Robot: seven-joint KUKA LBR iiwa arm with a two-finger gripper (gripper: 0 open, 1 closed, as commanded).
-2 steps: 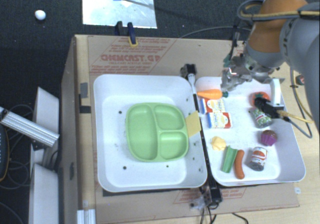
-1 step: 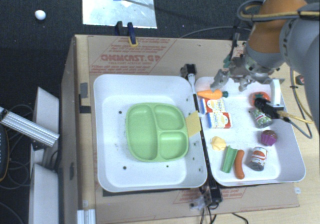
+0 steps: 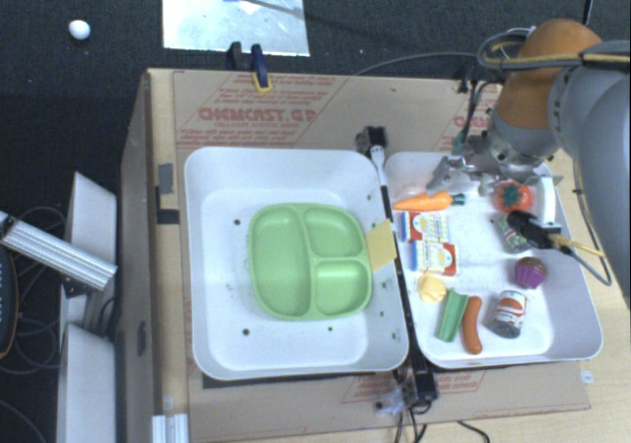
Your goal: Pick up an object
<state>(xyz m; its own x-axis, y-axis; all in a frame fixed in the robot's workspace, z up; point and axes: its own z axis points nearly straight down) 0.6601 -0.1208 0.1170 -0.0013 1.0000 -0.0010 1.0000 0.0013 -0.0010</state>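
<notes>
The right bin [image 3: 577, 332] holds several small things. An orange carrot [image 3: 424, 202] lies near its back left, with a red and white carton [image 3: 432, 242] just in front of it. Further forward are a yellow piece [image 3: 432, 287], a green cylinder [image 3: 452, 316], a reddish sausage [image 3: 473, 324], a small can [image 3: 509, 313] and a purple item [image 3: 530, 272]. A red fruit with a green top [image 3: 513, 196] sits at the back right. My gripper [image 3: 452, 173] hangs over the bin's back edge, just behind the carrot. Nothing shows between its parts.
The left bin [image 3: 217, 234] holds a green divided plate [image 3: 308, 261]. A yellow flat piece [image 3: 383, 244] rests at the divider between the bins. The grey arm [image 3: 582, 125] comes in from the right over the right bin's back corner.
</notes>
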